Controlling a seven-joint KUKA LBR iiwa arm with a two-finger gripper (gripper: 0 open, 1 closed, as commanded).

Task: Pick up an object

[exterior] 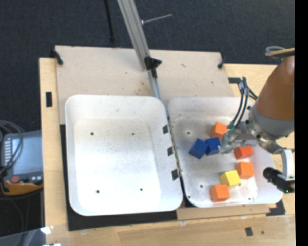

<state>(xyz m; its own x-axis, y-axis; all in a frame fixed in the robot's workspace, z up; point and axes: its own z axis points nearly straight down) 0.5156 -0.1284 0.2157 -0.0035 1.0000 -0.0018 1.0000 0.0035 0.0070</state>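
End effector [227,143] above right bin [195,111], wooden bench [143,65].

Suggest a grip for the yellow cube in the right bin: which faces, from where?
Probably straight from above. The yellow cube lies flat on the bin floor, rotated a bit. An orange cube touches its upper-right side and another orange cube sits close at lower left. Close the fingers on the other pair of faces, upper-left and lower-right, which look clearer.
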